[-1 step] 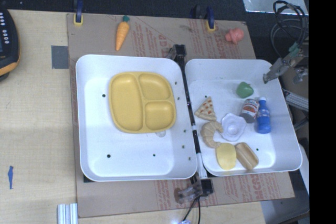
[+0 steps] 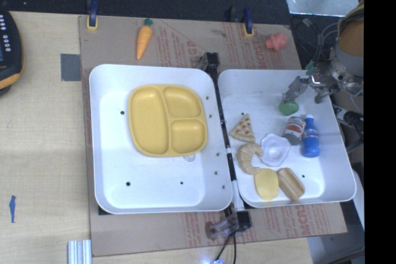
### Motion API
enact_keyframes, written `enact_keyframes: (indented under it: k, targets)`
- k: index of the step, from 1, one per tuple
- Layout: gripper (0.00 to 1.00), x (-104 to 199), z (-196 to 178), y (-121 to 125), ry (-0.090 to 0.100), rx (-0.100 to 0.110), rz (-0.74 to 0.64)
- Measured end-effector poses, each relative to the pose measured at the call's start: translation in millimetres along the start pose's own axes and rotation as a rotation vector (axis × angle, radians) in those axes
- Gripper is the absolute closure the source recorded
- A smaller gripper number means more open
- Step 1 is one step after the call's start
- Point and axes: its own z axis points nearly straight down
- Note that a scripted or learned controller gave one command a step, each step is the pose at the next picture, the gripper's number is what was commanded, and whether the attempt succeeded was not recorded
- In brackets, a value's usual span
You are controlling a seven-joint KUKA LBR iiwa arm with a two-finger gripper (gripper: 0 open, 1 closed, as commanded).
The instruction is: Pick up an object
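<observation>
A cardboard-covered bench (image 2: 124, 40) bears 2 white bins (image 2: 111, 182), edges touching.

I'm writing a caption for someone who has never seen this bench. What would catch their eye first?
Most striking is the yellow divided plate, alone in the left bin. Next comes the cluster of small toy foods in the right bin: a pizza slice, a blue bottle and a green object just below the gripper near its top right. An orange carrot lies on the board above the left bin.
</observation>
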Motion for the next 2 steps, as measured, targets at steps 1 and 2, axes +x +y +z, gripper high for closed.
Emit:
enact_keyframes:
  k: [1,2]
  targets:
    - [0.0,2,61,21,0.001,0.002,0.001]
    - [0.0,42,52,-24,0.001,0.001,0.004]
